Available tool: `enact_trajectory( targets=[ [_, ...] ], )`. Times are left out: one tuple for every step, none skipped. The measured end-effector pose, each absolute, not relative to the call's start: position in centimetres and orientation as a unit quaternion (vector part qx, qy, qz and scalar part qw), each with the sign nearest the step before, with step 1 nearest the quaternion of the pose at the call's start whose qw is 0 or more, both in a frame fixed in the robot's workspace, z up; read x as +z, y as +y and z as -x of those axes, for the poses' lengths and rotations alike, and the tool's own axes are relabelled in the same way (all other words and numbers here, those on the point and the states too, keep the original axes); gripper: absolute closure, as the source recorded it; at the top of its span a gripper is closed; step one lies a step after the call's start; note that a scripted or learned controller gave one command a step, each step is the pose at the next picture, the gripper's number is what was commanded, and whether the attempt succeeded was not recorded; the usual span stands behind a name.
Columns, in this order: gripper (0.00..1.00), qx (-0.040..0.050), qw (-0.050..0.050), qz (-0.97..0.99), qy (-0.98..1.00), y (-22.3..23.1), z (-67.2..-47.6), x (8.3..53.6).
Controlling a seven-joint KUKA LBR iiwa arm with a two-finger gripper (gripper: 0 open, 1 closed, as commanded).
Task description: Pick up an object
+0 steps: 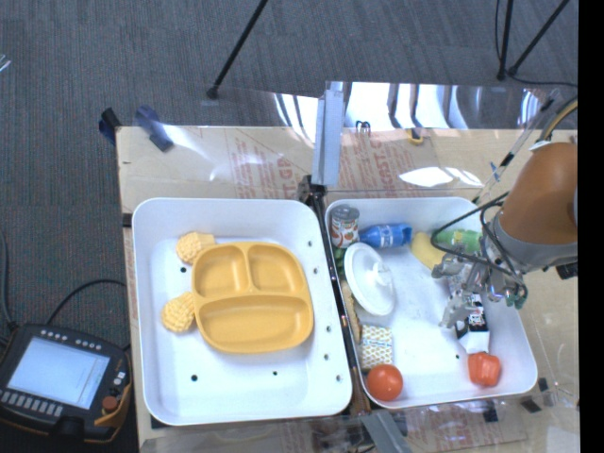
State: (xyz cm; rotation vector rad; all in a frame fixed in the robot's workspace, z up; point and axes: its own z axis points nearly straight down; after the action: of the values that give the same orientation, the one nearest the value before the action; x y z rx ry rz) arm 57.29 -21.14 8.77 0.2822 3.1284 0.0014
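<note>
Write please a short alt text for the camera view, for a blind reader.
The arm's tool hangs low in the right bin, over a small carton, near a white lid, blue bottle and can. The left bin holds a yellow divided plate.

Yellow divided tray [253, 295] in white left bin [151, 281]; blue bottle [385, 235], white lid [369, 278], orange-red tomato [384, 382] in white right bin [514, 343].

Grey arm [538, 206] from the right, gripper [465, 308] pointed down.
</note>
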Motion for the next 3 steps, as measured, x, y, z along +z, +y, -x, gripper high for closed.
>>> enact_trajectory(
  targets=[
    [0.00, 0.0012, 0.000, -0.112, 0.994, -16.9, -56.2, 8.8],
    [0.00, 0.0002, 0.000, -0.045, 0.999, -16.0, -62.6, 8.8],
    [0.00, 0.0011, -0.005, -0.079, 0.997, -21.2, -63.3, 8.5]
  ],
)
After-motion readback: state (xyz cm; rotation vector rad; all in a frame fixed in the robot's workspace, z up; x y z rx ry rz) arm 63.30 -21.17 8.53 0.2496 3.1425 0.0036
